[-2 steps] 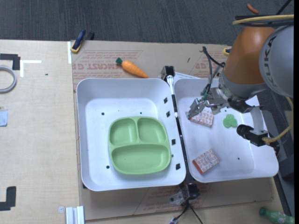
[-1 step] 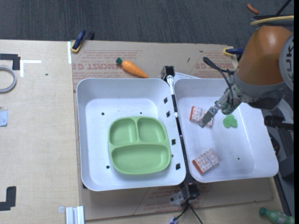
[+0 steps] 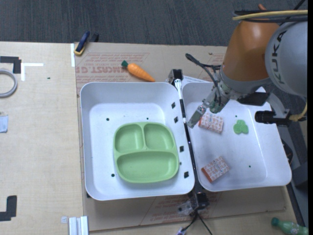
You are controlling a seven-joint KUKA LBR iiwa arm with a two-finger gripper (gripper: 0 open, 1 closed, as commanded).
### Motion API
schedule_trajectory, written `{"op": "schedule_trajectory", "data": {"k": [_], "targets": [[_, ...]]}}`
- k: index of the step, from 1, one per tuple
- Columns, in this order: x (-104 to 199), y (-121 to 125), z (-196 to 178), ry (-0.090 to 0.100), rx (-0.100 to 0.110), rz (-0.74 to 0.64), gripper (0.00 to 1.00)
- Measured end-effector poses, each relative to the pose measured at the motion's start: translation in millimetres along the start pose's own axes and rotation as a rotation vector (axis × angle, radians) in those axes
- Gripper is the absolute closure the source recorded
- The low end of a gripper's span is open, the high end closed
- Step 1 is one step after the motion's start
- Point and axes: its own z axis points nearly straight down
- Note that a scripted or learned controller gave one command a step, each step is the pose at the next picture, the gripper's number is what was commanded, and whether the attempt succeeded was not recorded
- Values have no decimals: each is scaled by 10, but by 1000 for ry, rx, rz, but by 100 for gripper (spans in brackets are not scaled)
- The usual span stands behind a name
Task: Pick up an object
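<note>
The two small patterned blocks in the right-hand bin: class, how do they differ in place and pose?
The upper block lies near the bin's left wall, right beside the gripper; the lower block lies apart from it, nearer the front wall of the right bin. The upper block sits nearly level in the view; the lower block is turned at a slant. Both are small, boxy, with a red-and-white pattern.

A bulky grey robot arm (image 3: 293,58) with a broad orange band (image 3: 249,48), black "KUKA" lettering, a yellow cable (image 3: 269,15) on top, and black wires near its wrist.
</note>
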Motion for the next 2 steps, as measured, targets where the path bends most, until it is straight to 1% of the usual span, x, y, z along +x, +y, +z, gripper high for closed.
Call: {"op": "schedule_trajectory", "data": {"k": [1,2], "targets": [[413,-98,-5,0,0,-277,0],[400,-90,-106,-3,-3,-273,100]]}}
